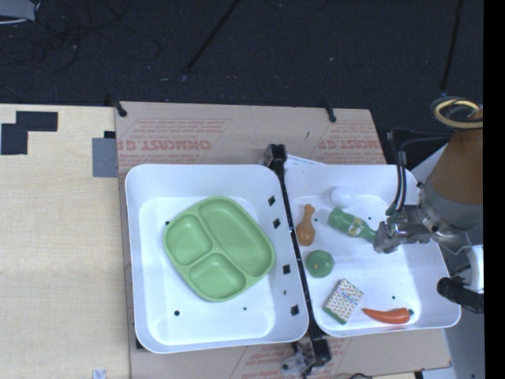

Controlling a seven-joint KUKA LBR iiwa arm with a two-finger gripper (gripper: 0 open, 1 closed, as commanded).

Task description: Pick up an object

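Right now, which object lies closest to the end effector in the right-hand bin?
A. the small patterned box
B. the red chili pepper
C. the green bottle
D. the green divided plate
C: the green bottle lies just beside the end effector, while the chili pepper and the patterned box sit nearer the bin's front edge.

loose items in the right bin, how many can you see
6: white object at the far side, green bottle beside the tool, orange drumstick-shaped toy and green round item near the divider, patterned box and red chili at the near edge. The arm may hide more.
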